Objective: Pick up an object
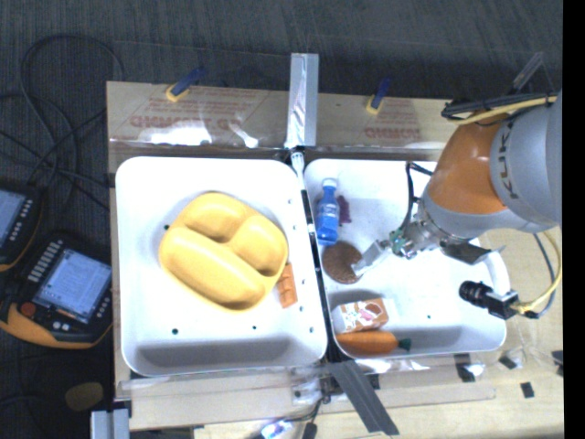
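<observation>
Yellow, a large bun-shaped loaf (224, 250) fills the left bin (137, 337), with a small orange piece (287, 286) at its right edge. In the right bin (475, 337) lie a blue bottle (327, 212), a brown disc (341, 262), a printed packet (363, 315) and a carrot (368, 342). The jaws (366, 258) touch the disc's right edge; whether they are open or closed cannot be told.

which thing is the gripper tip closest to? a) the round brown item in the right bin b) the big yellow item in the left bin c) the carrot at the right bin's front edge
a: the gripper reaches down beside the round brown item in the right bin.
</observation>
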`<action>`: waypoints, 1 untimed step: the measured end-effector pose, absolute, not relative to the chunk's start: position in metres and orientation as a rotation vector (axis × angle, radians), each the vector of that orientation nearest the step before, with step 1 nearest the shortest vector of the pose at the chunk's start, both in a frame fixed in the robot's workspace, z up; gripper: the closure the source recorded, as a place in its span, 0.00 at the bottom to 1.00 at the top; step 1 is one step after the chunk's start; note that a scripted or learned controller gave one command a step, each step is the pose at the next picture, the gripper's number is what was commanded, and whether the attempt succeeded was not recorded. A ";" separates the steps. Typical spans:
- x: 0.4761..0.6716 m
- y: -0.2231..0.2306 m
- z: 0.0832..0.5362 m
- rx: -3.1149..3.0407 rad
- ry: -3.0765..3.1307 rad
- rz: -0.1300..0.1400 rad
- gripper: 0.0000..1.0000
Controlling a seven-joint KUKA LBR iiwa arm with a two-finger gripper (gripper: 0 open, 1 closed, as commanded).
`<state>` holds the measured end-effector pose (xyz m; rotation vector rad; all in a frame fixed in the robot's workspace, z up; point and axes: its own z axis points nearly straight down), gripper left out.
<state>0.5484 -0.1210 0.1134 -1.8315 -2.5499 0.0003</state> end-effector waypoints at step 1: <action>0.596 -0.103 0.092 -1.884 -2.529 -0.008 0.00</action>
